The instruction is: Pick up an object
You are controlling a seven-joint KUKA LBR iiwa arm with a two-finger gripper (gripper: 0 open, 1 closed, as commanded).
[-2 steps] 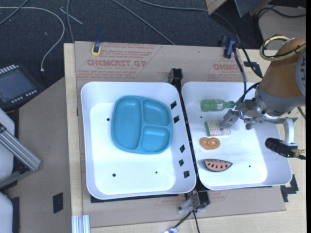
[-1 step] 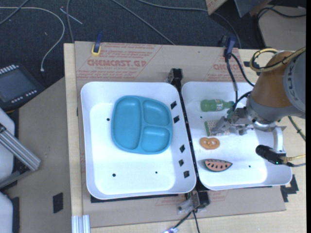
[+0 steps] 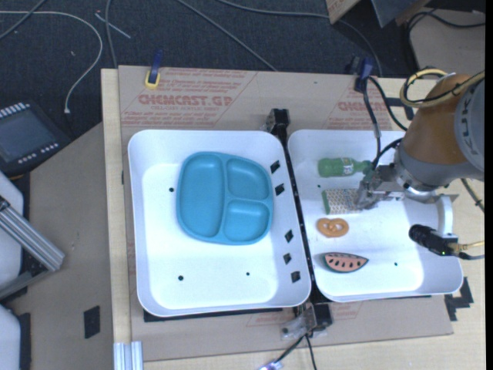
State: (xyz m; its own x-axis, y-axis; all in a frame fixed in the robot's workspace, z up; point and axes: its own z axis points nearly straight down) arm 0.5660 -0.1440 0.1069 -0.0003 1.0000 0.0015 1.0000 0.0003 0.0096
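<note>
Gripper (image 3: 363, 196) sits low in right bin (image 3: 385, 284), touching grey mesh pad (image 3: 340, 200), which we judge light, flat, hard to pinch exc. at edge; finger state we can't tell.

A blue sectioned plate (image 3: 224, 198) lies in the left bin (image 3: 150, 280), toward its far right corner. Two clamps — a blue and yellow one (image 3: 154, 71) and a blue one (image 3: 362, 71) — grip the bench's (image 3: 208, 91) far edge.
</note>
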